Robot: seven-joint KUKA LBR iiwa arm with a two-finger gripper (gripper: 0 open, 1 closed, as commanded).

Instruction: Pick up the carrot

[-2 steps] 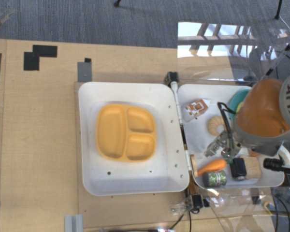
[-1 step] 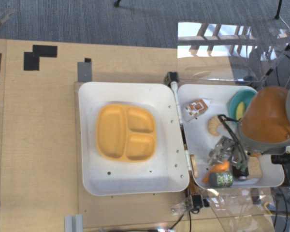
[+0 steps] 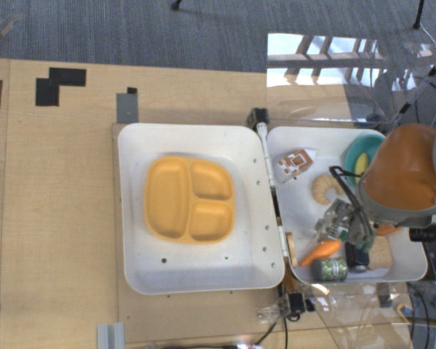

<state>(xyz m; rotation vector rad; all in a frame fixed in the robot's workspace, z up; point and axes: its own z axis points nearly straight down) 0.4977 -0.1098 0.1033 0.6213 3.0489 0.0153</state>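
Carrot: the carrot point(image 3: 322, 251) lies low in the right bin point(image 3: 414, 267), near its front wall, tilted with its fat end up toward the gripper and its tip pointing at the bin's left wall.
Gripper: the gripper point(image 3: 339, 224) hangs just above and a shade right of the carrot's fat end, right over it and very close; whether it touches, I cannot tell.
Fingers: they look parted, nothing between them, so no hold on the carrot yet, by my reading.
Step in hand: closing in for the grasp, I judge. Best to centre over the carrot's thicker half, turn the fingers across its length, then come straight down before squeezing.
Grip advice: the carrot tapers, so a pinch near the tip would likely slide off; the fat end is the safer bet.
Can: a green can point(image 3: 333, 269) lies just below the carrot, touching or nearly so. A finger coming down on that side could land on it.
Dark object: something small and dark point(image 3: 357, 256) sits just right of the carrot, under the gripper; too unclear to name.
Ring: a pale ring-shaped thing point(image 3: 325, 188) rests well above the carrot, out of the way.
Packet: a small white and brown packet point(image 3: 296, 163) lies farther up, toward the bin's back left corner.
Bowl: a teal bowl point(image 3: 363, 155) sits up at the back, partly behind the arm.
Left bin: the left bin point(image 3: 142, 267) holds a yellow divided tray point(image 3: 190, 198), well apart from the carrot, no bother.
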